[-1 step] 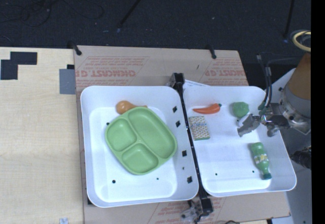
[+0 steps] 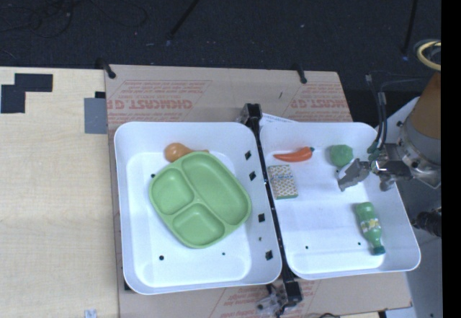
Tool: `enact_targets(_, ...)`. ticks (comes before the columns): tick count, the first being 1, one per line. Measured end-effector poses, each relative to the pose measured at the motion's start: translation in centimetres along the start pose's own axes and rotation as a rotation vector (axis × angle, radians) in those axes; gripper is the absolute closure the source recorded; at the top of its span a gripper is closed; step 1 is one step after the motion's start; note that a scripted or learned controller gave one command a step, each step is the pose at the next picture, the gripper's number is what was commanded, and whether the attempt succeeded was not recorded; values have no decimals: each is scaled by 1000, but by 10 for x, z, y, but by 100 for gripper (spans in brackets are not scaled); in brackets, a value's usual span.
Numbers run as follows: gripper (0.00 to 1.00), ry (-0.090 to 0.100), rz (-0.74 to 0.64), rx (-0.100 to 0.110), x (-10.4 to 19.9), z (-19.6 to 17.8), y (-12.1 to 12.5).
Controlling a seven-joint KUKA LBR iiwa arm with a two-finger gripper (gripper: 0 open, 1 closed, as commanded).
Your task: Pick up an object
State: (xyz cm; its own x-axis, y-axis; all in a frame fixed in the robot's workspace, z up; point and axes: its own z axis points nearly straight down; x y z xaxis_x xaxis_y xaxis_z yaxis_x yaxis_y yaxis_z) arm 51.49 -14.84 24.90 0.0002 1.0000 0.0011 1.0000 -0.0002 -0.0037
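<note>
My gripper (image 2: 367,171) hangs over the right side of the right bin (image 2: 324,259), open, with nothing between its fingers. Just to its upper left lies a green rounded object (image 2: 341,154). A green bottle (image 2: 369,227) with a yellow label lies below it, near the bin's right wall. A red chili pepper (image 2: 293,155) rests further left, and below that a small patterned block (image 2: 282,182) sits close to the divider.
The left bin (image 2: 137,252) holds a green divided plate (image 2: 199,198), with an orange object (image 2: 176,151) partly hidden behind its upper edge. A black divider (image 2: 263,194) separates the two bins. Cardboard lies under both.
</note>
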Motion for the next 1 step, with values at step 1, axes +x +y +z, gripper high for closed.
enact_targets(1, 0, 1, 0, 5, 10, 55, 4)
